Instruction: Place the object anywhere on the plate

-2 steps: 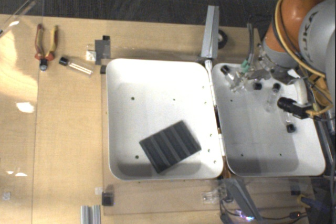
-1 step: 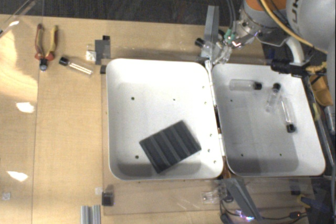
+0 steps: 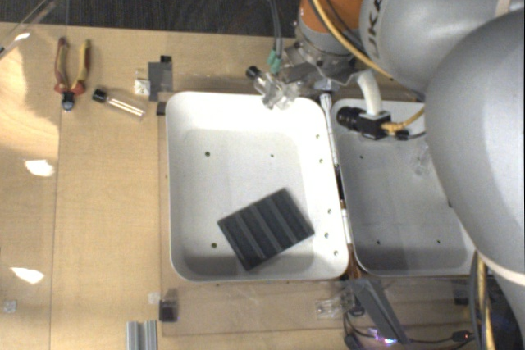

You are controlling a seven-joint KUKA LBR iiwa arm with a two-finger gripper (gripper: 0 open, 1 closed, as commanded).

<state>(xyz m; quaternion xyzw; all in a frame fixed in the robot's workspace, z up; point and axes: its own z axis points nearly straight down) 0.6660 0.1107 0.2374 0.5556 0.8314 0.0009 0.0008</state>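
Gripper (image 3: 277, 92) sits over the back edge of the left bin (image 3: 184, 176), near its back-right corner; can't tell its state. Dark ribbed object (image 3: 265, 228) lies flat and skewed near the bin's front edge. Pliers (image 3: 70, 71) on bench (image 3: 90, 209), back-left corner.

camera: fixed overhead | slanted down | near | both bins (image 3: 176, 176) framed

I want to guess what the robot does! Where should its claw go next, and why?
Probably toward the near side of the left bin and down, I'd judge. The gripper sits at that bin's far rim, while the dark ridged block lies flat near the front, apart from it. It has to get above the block before it can pick it up.
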